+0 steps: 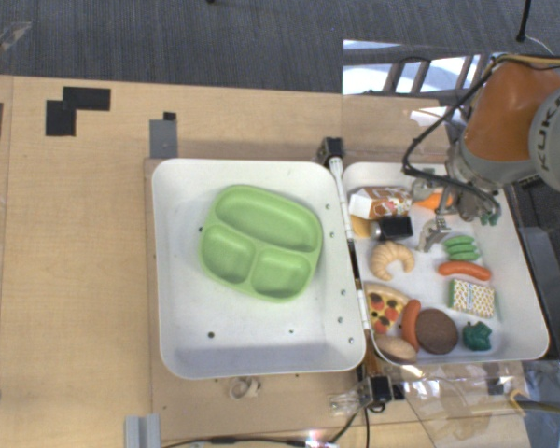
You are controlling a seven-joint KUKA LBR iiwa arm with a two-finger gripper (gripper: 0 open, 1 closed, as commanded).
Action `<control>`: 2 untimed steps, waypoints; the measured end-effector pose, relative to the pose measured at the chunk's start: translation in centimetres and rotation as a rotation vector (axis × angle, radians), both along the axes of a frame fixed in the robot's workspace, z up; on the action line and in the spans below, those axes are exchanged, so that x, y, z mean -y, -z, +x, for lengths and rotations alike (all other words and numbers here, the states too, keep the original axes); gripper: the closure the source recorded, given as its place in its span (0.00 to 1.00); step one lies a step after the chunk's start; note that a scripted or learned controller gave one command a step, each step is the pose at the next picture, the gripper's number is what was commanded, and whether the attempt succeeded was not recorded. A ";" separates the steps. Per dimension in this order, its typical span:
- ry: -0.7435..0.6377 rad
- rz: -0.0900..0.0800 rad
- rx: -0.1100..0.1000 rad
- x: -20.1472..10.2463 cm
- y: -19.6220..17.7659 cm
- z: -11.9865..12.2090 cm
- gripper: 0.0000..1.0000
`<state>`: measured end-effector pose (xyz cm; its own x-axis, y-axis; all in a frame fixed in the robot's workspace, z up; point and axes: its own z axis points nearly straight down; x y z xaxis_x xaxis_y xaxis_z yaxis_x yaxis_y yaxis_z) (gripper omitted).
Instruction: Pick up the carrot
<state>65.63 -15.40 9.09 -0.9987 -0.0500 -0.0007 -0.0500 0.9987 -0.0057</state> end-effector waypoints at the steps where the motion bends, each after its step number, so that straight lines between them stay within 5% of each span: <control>1: -0.005 -0.004 0.023 -0.1 -1.6 0.6 1.00; 2: -0.006 -0.003 0.022 -0.2 -1.5 0.6 0.00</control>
